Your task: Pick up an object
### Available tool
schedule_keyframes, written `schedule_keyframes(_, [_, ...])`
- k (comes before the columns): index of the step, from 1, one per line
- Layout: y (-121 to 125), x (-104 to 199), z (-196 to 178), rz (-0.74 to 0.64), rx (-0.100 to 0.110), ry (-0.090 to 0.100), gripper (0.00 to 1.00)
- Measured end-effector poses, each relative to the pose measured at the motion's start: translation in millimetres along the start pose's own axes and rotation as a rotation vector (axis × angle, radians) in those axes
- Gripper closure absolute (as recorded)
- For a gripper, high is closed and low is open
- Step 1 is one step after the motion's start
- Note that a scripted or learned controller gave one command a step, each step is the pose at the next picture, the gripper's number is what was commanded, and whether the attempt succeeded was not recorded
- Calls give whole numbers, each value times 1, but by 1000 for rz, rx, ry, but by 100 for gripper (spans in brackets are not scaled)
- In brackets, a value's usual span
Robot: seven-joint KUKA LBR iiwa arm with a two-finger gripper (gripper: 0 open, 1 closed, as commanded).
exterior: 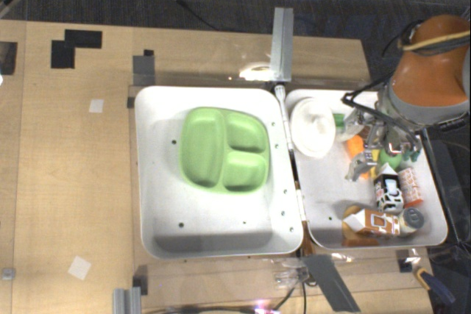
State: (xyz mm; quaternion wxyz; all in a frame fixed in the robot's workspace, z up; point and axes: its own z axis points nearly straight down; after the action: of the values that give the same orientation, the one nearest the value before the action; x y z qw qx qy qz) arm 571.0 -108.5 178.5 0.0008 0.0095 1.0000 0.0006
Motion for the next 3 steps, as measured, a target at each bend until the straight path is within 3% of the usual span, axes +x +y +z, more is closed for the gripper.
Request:
schedule_keyframes(1, [0,-24,73,-85,5,-17,0])
schedule_keyframes(2, [2,-26,62,-91,6,-25,100])
schedule_keyframes(3, [-21,-62,-41,-241,5,-15,100])
